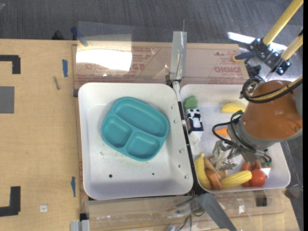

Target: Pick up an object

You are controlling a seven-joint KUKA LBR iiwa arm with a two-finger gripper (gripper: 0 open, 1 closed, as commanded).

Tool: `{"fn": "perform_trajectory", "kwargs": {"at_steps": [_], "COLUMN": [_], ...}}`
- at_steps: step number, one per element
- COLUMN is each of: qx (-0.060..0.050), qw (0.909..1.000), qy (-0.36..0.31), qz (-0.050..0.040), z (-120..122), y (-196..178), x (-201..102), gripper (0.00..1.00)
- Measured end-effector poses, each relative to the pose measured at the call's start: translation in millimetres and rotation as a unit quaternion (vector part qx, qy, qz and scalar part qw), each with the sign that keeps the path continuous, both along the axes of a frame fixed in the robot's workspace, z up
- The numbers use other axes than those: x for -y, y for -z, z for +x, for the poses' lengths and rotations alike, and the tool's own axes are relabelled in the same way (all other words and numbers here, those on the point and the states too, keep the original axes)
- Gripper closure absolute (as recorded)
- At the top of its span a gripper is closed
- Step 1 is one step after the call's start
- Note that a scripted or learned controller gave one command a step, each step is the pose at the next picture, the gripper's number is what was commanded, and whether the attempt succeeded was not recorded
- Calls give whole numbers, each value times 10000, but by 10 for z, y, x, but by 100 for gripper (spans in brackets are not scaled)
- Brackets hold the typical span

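The right bin [283, 171] holds several toy foods: a yellow corn cob [236, 179], a red tomato [258, 178], a banana [201, 171], a brown sausage-like piece [212, 171], an orange piece [220, 128], a small yellow piece [232, 108], a green item [190, 102] and a black-and-white item [194, 118]. My gripper [225, 159] hangs under the orange wrist band, low over the pile at the bin's front, just above the corn and the sausage piece. Nothing is visibly held.
The left bin [89, 143] carries a teal divided plate [134, 128]. A clear divider [178, 57] stands behind the wall between the bins. Tan bench surface stretches to the left. The arm covers the right bin's right half.
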State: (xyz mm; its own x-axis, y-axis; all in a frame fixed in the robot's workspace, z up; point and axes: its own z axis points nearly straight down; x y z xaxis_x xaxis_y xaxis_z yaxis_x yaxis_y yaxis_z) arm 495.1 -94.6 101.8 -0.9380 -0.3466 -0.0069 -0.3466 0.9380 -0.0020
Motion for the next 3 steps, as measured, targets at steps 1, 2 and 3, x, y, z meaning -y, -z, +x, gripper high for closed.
{"fn": "perform_trajectory", "kwargs": {"at_steps": [1,2,3], "qx": [39,3,35], "qw": [10000,9926,9910], "qy": [-3,1215,1339], "qz": [-2,11,6], "z": [24,646,805], "y": [-12,-70,65], "x": [-2,59,131], "gripper": [0,0,0]}}
